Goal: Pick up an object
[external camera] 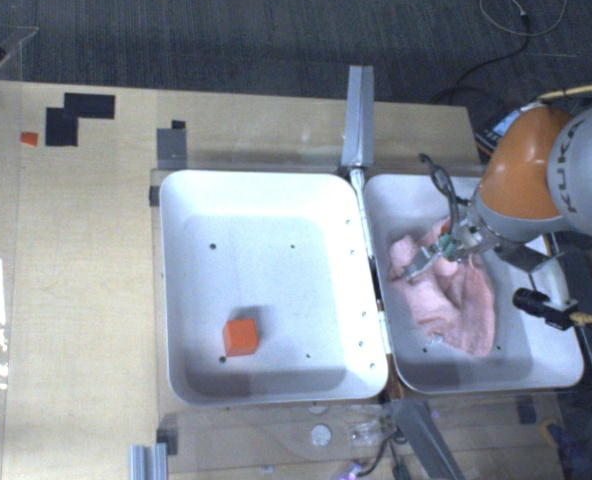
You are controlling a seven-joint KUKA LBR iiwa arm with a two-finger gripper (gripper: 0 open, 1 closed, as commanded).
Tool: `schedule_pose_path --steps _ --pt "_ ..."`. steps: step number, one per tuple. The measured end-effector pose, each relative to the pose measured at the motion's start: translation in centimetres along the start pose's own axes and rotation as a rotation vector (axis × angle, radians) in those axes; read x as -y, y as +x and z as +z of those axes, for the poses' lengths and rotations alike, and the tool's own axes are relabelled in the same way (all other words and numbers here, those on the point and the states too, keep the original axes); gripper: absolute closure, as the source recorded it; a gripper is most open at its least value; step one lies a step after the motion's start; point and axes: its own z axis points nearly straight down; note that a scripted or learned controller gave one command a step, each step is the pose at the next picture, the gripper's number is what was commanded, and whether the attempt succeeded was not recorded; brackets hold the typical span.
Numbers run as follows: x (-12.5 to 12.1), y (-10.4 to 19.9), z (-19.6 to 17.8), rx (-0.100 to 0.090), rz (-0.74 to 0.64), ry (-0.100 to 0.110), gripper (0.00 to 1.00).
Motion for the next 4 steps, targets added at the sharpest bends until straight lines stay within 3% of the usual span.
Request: schedule_pose_path --steps 1,2,3,4 --pt "-0.4 0.0 -1.3 0.004 -0.002 -0.009 1.00" --pt "-0.4 -0.1 -1.4 0.004 -0.002 -0.009 0.00" --pt "-2.6 0.9 0.2 -0.002 -0.011 0.004 0.00" --pt "-3.0 0.9 -1.2 0.002 -0.014 -0.006 1.00"
